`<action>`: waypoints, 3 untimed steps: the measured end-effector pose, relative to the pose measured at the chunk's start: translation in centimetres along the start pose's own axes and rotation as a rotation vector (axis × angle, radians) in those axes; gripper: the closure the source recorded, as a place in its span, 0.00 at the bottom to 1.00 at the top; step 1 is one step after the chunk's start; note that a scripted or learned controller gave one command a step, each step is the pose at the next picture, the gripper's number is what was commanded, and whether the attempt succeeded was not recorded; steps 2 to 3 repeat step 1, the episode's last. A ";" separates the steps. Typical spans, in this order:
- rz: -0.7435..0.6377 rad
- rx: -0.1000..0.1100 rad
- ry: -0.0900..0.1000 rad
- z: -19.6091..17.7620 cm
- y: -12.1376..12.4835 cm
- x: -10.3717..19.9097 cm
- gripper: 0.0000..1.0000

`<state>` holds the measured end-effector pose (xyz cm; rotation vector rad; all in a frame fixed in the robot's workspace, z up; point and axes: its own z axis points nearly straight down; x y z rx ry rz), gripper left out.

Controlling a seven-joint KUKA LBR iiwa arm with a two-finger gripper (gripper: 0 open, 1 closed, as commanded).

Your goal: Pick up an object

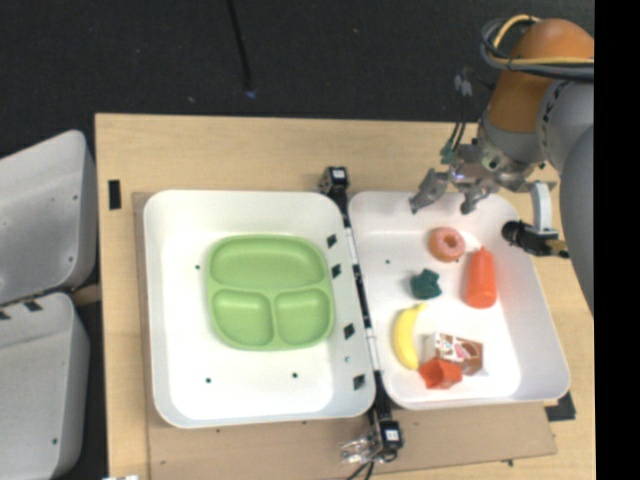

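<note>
Gripper [447,197] fingers spread, pinching nothing, above the right bin [530,368]; arm cut off at right.

We see our arm reaching in from the right of the camera view, its grey body at the frame's edge and the orange band bulging just above the wrist in the upper right corner. From there the wrist slopes down and to the left. At its tip our end effector [446,197] hangs with its two grey fingers spread apart, one [427,192] pointing down-left, the other [470,200] pointing almost straight down. Nothing sits between them. A thin cable runs along the wrist on its left side
</note>
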<state>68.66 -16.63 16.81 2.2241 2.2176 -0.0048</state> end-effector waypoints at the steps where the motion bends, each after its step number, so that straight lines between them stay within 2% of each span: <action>1: 0.001 0.002 0.001 6.1 0.2 -0.5 0.00; 3: 0.001 0.002 0.001 6.1 0.2 -0.5 0.00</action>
